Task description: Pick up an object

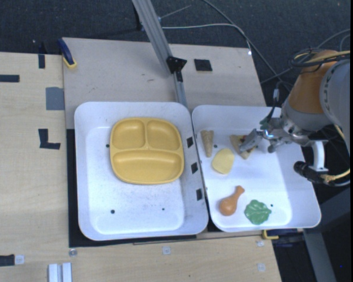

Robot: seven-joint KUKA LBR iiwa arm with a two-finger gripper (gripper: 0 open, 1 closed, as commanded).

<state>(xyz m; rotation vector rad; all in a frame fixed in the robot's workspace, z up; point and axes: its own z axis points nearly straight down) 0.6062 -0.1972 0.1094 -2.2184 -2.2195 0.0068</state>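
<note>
Gripper [249, 146] low in the right bin [294, 213], at its far-middle, over a small brown piece [237, 140]; cannot tell whether anything is held. Just left: yellow chunk [223, 161] and tan cone [207, 141] beside the bin's left rim. Near edge: drumstick [231, 200], green lump [257, 211]. Open floor toward the right rim. Left bin [94, 175] with yellow divided tray [146, 150].

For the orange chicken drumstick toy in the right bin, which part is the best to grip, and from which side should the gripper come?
Probably the thin shaft of the drumstick, just above its round meaty end. It lies flat and slanted, thin end toward the upper right, so come from straight above with the fingers across the shaft. Open bin floor on both sides leaves room; the green piece lies to its right, apart from it. The gripper is now further up the right bin.
</note>
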